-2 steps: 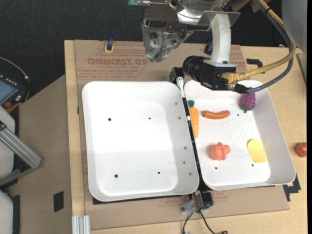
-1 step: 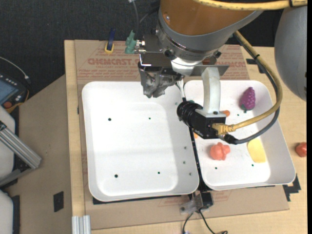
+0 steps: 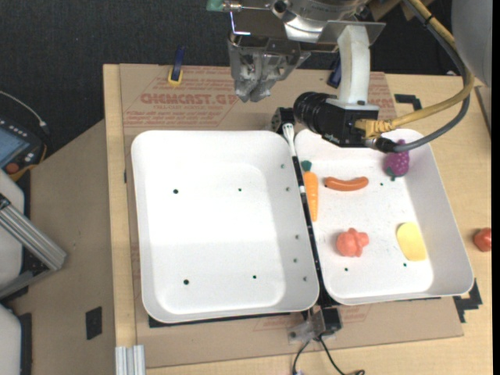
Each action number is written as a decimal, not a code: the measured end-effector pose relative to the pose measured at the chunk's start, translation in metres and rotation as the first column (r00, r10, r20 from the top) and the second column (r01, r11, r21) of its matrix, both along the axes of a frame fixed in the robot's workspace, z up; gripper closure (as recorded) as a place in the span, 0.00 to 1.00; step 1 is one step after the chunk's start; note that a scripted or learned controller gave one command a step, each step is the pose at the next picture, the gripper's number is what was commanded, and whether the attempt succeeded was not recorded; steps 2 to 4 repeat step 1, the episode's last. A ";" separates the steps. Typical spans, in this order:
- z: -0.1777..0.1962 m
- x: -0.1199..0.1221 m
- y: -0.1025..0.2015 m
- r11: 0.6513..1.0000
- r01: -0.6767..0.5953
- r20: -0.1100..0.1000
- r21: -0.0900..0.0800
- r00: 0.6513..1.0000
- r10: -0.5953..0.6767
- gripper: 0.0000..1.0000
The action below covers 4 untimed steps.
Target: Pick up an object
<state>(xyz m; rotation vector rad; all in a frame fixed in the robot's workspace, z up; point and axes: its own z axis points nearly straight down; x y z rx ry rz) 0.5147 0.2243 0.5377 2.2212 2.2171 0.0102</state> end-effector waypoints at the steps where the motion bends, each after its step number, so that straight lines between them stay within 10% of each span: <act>1: -0.039 0.025 0.000 1.000 0.000 -0.013 -0.005 1.000 0.000 1.00; 4: -0.039 0.025 0.000 1.000 0.000 -0.013 -0.005 1.000 0.000 1.00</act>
